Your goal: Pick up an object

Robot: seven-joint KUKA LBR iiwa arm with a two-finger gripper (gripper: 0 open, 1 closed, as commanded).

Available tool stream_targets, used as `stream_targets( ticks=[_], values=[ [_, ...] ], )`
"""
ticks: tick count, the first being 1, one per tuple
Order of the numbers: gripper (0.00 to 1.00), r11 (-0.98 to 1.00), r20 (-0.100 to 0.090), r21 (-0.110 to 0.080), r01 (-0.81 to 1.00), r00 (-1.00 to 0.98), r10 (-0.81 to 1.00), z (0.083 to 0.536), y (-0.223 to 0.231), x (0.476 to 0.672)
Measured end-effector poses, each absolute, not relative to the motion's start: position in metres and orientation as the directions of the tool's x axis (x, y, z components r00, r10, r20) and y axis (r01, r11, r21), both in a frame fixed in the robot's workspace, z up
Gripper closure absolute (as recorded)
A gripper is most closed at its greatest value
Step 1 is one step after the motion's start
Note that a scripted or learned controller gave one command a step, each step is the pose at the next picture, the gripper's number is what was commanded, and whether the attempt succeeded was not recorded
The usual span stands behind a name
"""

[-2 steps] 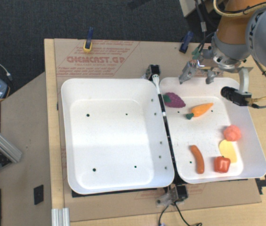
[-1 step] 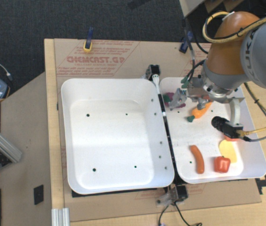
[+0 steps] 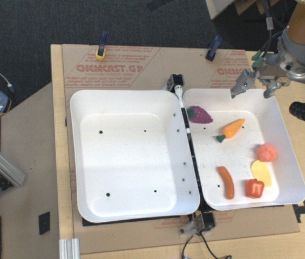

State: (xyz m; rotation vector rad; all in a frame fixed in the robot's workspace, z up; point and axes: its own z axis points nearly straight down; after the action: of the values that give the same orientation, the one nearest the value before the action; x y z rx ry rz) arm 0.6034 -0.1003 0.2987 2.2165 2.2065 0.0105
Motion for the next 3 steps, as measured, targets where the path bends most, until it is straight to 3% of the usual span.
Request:
stream_targets(
  ticks=[1, 2, 3],
  values=[
    [0.00, -0.004, 0.001, -0.013, 1.000, 0.004, 1.000, 0.164, -0.124, 0.601],
    [0.00, 0.000, -0.005, 0.016, 1.000, 0.000, 1.000, 0.102, -0.107, 0.614],
    [1.00, -0.001, -0.011, 0.024, 1.000, 0.001, 1.000, 0.114, -0.109, 0.616]
  ],
)
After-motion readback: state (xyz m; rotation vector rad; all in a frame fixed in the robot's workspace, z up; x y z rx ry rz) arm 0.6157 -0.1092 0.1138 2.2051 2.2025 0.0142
